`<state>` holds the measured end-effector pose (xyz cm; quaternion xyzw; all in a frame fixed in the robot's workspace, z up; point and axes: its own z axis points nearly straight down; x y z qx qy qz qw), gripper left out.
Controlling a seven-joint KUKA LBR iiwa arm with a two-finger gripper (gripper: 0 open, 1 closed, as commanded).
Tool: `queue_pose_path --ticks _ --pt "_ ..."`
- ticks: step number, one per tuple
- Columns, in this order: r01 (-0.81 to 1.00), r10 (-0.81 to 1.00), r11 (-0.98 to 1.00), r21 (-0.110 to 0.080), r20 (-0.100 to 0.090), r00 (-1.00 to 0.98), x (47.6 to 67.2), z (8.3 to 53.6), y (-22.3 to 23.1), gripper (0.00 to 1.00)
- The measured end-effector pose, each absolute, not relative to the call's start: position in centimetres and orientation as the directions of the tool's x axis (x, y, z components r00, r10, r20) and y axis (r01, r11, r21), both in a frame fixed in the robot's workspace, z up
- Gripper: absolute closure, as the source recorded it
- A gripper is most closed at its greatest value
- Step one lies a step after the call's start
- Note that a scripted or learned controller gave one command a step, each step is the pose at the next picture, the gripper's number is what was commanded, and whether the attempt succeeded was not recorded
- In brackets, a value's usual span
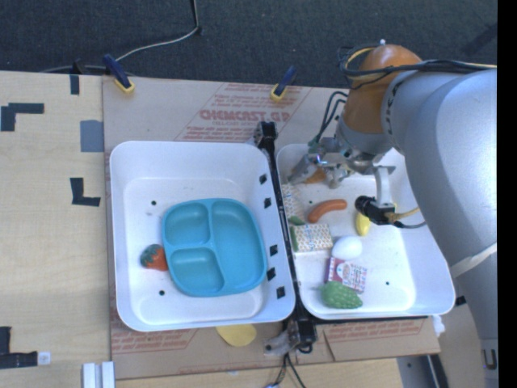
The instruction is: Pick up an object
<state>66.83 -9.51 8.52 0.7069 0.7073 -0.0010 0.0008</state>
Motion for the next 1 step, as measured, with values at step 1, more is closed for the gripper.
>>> queue_pose_path --ticks 1 --pt "1.000 1.000 0.002 0.001 -0.002 -0.002 66.87 8.55 -10.49 0.00"
